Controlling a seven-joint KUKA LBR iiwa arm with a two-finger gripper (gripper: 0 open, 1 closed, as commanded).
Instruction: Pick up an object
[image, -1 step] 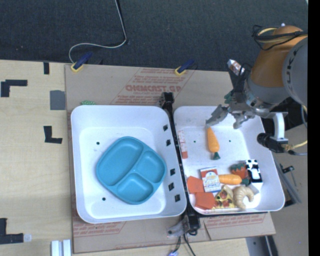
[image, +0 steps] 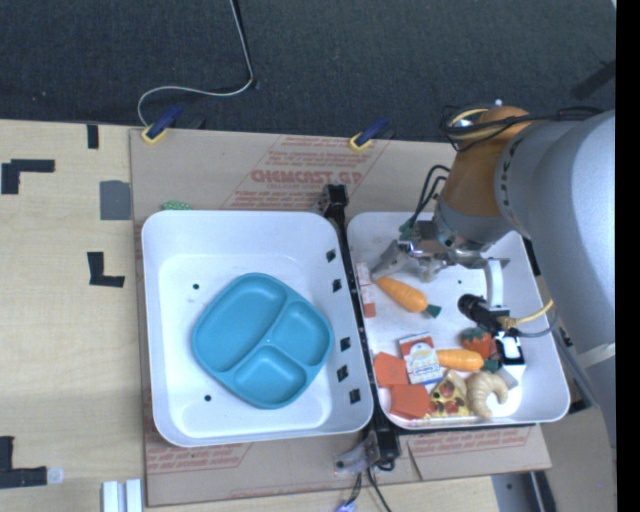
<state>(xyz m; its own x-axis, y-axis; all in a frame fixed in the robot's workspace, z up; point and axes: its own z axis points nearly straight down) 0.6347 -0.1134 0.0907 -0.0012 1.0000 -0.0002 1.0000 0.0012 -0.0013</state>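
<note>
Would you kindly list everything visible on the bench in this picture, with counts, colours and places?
left bin: one, white, left half of the bench
divided plate: one, blue, lying in the left bin
right bin: one, white, beside the left bin
upper carrot: one, orange, middle of the right bin
lower carrot: one, orange, near the toy pile
toy pile: several small pieces, red, orange and tan, right bin's near side
clips: two, blue and yellow, cardboard's far edge
arm: one, grey and orange, above the right bin
pincer: one, dark, above the upper carrot

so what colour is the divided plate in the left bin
Light blue, a divided plate with three compartments, lying in the left white bin; the camera view shows it clearly.
</note>
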